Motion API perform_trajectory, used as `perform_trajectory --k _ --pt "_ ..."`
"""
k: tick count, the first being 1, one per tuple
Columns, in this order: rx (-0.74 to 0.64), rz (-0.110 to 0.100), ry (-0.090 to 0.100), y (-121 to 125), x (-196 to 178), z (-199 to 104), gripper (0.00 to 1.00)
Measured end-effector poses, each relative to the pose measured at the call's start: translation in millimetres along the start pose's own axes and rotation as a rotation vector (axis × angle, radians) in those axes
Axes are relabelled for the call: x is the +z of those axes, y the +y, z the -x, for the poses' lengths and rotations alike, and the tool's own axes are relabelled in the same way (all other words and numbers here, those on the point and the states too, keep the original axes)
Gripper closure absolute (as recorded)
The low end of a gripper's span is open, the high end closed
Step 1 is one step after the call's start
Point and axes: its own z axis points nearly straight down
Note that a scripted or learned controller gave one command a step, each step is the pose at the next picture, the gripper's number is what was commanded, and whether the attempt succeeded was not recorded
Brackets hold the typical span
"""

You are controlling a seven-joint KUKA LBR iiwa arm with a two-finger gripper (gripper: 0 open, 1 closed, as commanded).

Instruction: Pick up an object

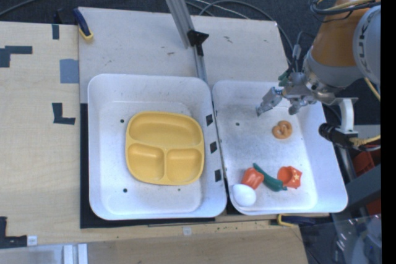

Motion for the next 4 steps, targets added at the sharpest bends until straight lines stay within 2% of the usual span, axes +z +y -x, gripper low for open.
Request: perform_trajectory --k 2,3,4 --pt "0.0 0.0 0.0 -15 109 6 0.0" --pt "-0.002 0.003 0.001 -14 96 5 1.0" --pt "0.0 0.009 0.0 -11 52 10 1.0"
